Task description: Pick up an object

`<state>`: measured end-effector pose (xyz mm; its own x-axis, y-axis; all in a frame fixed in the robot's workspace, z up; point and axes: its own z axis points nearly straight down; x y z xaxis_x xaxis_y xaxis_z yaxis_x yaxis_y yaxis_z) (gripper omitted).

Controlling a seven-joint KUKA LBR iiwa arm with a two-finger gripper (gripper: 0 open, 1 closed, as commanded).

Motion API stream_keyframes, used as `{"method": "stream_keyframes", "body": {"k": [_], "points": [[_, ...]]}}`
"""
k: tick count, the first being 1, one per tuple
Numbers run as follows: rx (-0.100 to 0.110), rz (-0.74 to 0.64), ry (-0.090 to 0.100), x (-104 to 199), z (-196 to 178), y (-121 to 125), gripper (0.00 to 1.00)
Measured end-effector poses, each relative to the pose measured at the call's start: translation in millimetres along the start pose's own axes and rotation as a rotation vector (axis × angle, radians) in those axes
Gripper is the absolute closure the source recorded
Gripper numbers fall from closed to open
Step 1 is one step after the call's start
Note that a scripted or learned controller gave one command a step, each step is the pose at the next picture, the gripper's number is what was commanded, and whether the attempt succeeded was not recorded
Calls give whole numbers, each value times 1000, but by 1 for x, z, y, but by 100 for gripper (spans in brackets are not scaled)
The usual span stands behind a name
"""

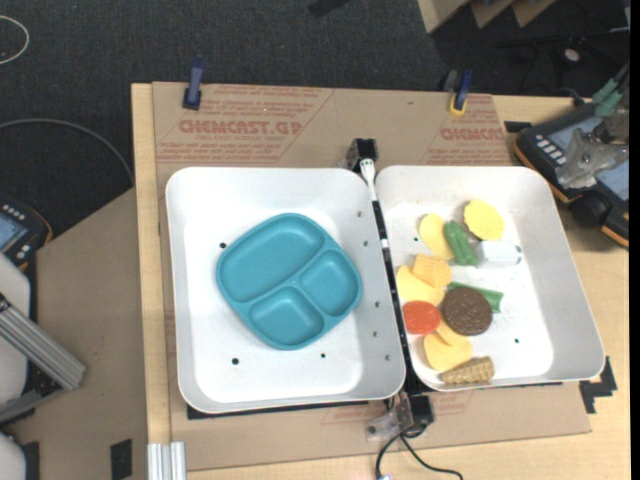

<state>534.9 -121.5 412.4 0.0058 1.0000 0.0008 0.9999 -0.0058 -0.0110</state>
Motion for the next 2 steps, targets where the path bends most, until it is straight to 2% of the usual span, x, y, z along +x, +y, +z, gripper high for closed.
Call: {"method": "stream_keyframes", "body": {"k": [1,2], "points": [[0,-3,2,-6,103,-43,100],[-4,4,-1,-109,175,-56,100]]}}
